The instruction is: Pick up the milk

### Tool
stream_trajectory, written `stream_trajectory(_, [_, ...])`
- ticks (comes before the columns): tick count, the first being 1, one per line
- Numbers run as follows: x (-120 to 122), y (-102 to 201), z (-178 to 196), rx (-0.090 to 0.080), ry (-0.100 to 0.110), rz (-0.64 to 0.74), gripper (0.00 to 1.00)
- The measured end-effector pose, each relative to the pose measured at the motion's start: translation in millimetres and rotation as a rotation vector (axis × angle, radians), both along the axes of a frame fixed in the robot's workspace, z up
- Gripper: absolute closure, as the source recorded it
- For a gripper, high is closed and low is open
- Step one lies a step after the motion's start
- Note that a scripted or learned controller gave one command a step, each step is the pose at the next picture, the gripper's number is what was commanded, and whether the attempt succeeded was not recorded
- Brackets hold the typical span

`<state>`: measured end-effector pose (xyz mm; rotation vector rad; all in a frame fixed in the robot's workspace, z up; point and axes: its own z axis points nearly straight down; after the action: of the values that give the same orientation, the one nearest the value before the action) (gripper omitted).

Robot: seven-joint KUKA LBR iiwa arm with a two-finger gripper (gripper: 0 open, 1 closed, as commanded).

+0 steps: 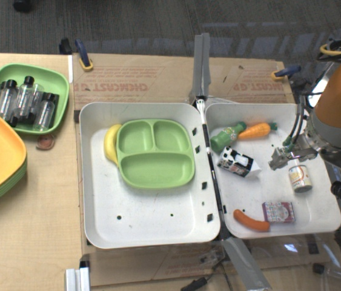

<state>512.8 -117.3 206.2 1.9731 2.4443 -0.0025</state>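
The milk is a small black-and-white carton lying on its side in the left part of the right bin. My gripper hangs over the right half of that bin, to the right of the milk and apart from it. It is just above and left of a small white can. Nothing shows held in the gripper.
In the right bin a green bottle and a carrot lie behind the milk. A pink packet and a sausage lie near the front. The left bin holds a green divided plate and a yellow object.
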Motion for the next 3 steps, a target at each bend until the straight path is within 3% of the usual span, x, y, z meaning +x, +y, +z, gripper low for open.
stream_trajectory(1, [-11.5,-26.5,-8.2,0.0,0.001,-0.224,1.0])
stream_trajectory(2, [3.9,-86.9,-116.1,0.018,0.005,-0.07,1.0])
stream_trajectory(3, [33.0,-92.9,-116.1,0.017,0.003,0.151,1.0])
